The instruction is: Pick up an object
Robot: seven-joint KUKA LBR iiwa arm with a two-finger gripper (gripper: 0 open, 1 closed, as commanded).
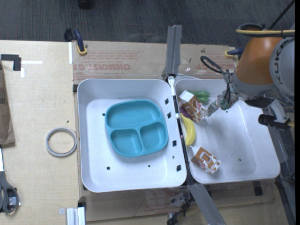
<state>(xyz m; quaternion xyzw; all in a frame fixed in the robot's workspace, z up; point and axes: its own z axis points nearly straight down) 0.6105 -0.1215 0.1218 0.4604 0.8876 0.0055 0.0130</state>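
1. Gripper [216, 106] low in the right bin [243, 165], near its upper-left corner, arm [262, 62] coming in from the right, orange band above the wrist.
2. Fingers: too small and blurred here, cannot tell how far apart they are or whether anything sits between them.
3. Patterned snack pack [194, 110] just left of the gripper tip, looks very close or touching, cannot tell which.
4. White block [186, 96] above that pack, by the bin's left wall.
5. Green item [202, 95] beside the white block, at the bin's top edge, shape unclear.
6. Banana [189, 131] lying along the right bin's left wall, below the snack pack.
7. Second patterned pack [205, 160] lower in the right bin, tilted, well apart from the gripper.
8. Left bin [89, 172] holds a blue divided plate [136, 128], three compartments, roughly centred.
9. Grey divider bar [172, 50] runs between the two bins at the top.
10. Outside the bins on the bench [37, 102]: grey tape ring [61, 141] left of the left bin, scissors [7, 196] at the lower-left edge, clamp [79, 41] at the cardboard's top-left.
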